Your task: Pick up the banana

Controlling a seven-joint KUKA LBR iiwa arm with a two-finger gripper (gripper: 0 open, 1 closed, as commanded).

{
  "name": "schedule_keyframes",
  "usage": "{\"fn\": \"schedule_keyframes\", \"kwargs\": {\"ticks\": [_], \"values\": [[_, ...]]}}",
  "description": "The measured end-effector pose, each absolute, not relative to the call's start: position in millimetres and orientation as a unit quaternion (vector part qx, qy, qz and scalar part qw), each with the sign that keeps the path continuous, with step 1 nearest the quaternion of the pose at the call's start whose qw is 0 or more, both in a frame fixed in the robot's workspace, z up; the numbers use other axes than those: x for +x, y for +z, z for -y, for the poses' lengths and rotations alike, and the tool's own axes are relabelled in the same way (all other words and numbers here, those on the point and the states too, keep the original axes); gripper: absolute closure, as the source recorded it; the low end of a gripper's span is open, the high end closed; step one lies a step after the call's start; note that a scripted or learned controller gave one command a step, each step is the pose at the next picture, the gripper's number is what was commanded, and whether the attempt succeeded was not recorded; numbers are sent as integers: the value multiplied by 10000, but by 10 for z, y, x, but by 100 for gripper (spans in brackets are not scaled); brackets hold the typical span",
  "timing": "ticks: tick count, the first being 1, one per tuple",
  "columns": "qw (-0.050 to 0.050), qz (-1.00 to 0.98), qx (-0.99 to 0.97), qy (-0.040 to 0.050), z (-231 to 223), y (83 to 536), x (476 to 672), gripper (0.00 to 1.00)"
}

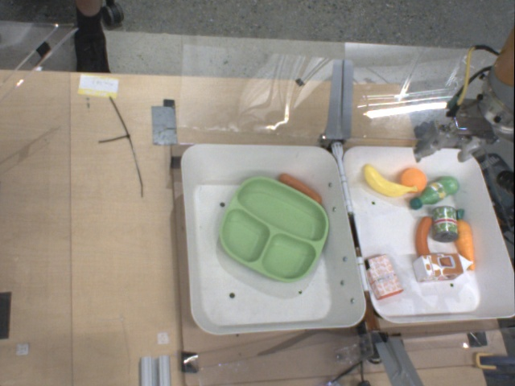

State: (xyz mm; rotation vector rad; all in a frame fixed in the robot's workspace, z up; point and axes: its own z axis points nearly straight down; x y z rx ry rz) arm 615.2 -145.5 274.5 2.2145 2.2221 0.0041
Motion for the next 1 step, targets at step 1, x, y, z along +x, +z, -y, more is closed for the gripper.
{"fn": "schedule_keyframes", "kwargs": {"ticks": [1], "values": [[8,-6893,7245,2,1403,1470,6552,0]]}}
